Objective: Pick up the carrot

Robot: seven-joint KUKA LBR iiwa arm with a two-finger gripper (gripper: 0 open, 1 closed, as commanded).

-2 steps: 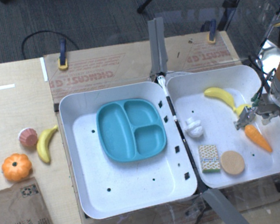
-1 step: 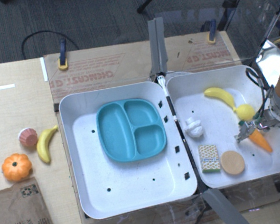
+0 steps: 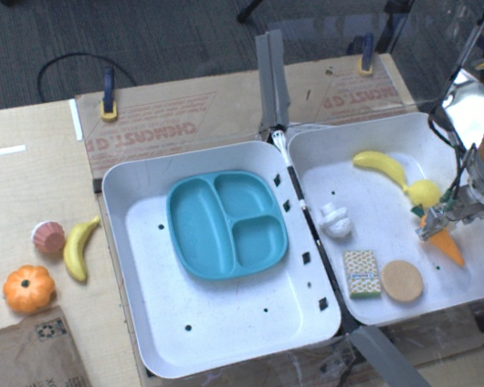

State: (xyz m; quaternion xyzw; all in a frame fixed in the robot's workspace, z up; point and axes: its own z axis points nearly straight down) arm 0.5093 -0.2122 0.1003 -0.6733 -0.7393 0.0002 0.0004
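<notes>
The carrot (image 3: 447,247) is a short orange cone lying on the floor of the right bin (image 3: 346,149), near its right wall, with the tip pointing toward the front. My gripper (image 3: 432,220) hangs right over the carrot's thick upper end, between it and a lemon. The arm's wrist comes in from the right edge of the view and hides part of the bin's right rim.
The right bin also holds a banana (image 3: 380,167), a yellow lemon (image 3: 424,193) just behind the gripper, a white crumpled object (image 3: 333,221), a small green box (image 3: 361,273) and a tan round disc (image 3: 402,280). A teal divided plate (image 3: 227,223) lies in the left bin.
</notes>
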